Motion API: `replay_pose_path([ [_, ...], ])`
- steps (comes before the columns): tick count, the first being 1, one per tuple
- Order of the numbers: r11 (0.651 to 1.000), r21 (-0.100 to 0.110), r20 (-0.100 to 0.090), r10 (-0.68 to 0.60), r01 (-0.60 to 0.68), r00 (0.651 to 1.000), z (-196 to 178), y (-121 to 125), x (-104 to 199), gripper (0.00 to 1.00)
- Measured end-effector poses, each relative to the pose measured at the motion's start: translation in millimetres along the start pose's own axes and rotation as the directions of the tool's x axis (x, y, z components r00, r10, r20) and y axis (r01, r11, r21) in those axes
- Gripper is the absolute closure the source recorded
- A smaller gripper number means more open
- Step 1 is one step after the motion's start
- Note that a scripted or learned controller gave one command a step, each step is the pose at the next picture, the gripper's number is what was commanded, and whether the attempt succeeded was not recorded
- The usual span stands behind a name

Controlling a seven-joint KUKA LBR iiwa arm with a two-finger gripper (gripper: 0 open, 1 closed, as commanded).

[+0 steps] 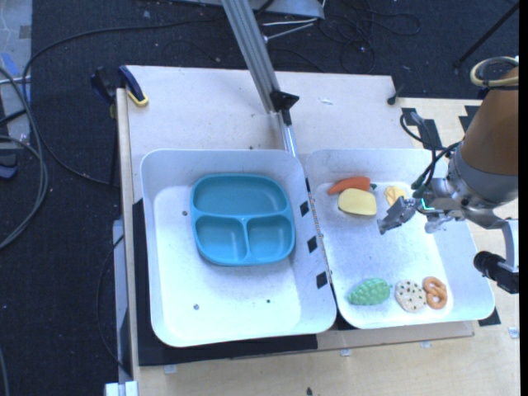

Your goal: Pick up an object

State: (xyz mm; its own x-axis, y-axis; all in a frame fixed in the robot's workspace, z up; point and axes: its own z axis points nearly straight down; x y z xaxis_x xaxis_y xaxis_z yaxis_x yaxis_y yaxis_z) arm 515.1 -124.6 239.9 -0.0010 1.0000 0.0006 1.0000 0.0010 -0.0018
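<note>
The right bin (462, 258) holds several toy foods. A yellow piece (358, 202) lies at its far left with an orange-red carrot-like piece (349, 185) just behind it. A small yellow item (395, 195) sits right of those. Along the near edge lie a green leafy piece (369, 291), a speckled cookie (408, 295) and a pretzel (435, 291). My gripper (398, 215) hangs over the bin's middle, just right of the yellow piece, pointing left. Nothing shows between its dark fingers.
The left bin (165, 304) holds a blue divided tray (243, 219). A slanted metal pole (252, 40) rises behind the bins. The arm's grey body and orange band (493, 130) stand over the right bin's right side.
</note>
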Motion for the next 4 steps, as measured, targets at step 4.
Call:
replay_pose_path([
  [4, 1.0, -0.003, 0.002, 0.002, -0.002, 1.0, 147.8, 4.1, -6.4, 0.0],
])
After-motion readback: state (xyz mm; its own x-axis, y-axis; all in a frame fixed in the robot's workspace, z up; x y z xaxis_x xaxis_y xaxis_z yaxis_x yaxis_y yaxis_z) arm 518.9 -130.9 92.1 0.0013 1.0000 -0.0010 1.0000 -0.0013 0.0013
